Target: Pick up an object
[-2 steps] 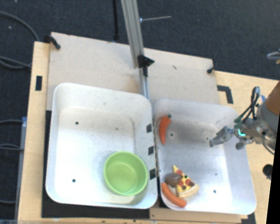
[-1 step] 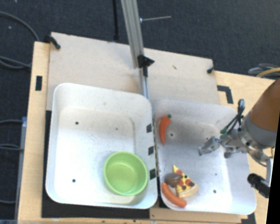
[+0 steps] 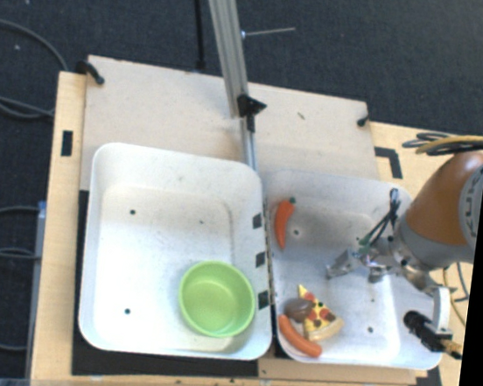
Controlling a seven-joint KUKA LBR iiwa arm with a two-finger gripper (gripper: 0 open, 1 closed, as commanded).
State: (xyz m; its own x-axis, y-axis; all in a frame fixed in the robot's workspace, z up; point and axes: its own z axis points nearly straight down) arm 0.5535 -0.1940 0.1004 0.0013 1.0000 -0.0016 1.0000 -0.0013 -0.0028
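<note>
My gripper [image 3: 354, 274] hangs low over the middle of the right bin [image 3: 382, 334], open, with nothing between its fingers. An orange carrot with a green top [image 3: 283, 221] lies to its left, near the wall between the bins. In the bin's front left corner sit a pizza slice [image 3: 322, 319], a brown lump [image 3: 299, 308] and an orange sausage [image 3: 298, 337], crowded together below and left of the gripper. None of these touches the gripper.
A green bowl [image 3: 217, 297] stands in the front right part of the left bin [image 3: 132, 217]. A slanted metal pole [image 3: 230, 45] runs from the top down to the bins' shared rear edge. Cables lie on the dark floor at left.
</note>
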